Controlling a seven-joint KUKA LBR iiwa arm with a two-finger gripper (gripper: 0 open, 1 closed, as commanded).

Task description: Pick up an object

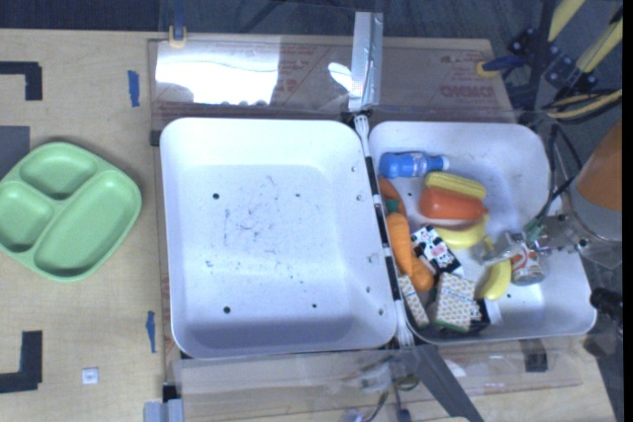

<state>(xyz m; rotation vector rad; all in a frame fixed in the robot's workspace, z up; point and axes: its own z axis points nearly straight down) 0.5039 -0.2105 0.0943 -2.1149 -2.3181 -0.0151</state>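
Patterned box (458, 301) lies beside small banana (496, 279).

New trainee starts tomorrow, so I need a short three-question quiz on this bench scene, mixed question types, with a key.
1. True or false: the toys lie in the left bin.
2. Multiple choice: what sits on the bench left of both bins? A) a green divided plate B) a red bowl C) a metal pan
3. Fill in: the blue bottle lies at the ___ edge of the toy pile, farthest from the camera.

Key: 1 false, they lie in the right bin, among them an orange carrot, near the claw. 2 A. 3 far.
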